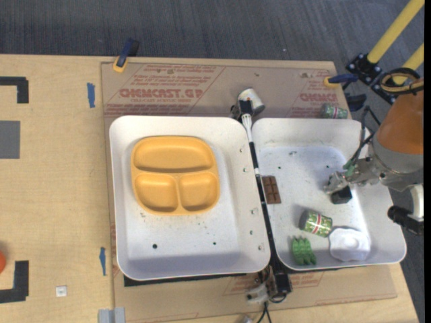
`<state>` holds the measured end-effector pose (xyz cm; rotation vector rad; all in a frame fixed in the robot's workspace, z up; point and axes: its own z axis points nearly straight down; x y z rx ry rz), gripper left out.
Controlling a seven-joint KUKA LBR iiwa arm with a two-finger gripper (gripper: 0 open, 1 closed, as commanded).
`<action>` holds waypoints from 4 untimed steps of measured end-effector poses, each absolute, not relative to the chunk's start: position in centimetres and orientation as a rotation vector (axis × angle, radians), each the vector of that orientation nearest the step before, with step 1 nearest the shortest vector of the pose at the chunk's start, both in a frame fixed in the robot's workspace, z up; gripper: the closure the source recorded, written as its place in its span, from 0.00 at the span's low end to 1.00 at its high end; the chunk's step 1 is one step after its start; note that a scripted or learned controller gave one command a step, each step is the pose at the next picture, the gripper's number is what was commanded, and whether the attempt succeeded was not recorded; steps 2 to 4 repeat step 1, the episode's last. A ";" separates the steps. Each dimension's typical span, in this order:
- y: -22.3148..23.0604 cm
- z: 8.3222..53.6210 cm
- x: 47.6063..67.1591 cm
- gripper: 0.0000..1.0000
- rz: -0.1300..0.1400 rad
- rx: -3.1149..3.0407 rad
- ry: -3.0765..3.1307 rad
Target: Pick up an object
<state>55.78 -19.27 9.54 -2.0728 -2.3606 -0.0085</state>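
While the small can lies on its side in the right bin, near a green block and white lump, the gripper hovers apart (finger state: cannot tell).

Around my two bins

A yellow divided plate lies in my left bin. The bench carries a brown cardboard sheet with red print, blue tape marks and a blue-and-yellow clamp at its far edge.
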 end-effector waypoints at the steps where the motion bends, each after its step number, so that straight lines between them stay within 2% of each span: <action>1: -11.5 19.0 53.9 1.00 -0.001 -2.096 -2.340; 4: -11.5 19.0 53.9 1.00 -0.001 -2.096 -2.340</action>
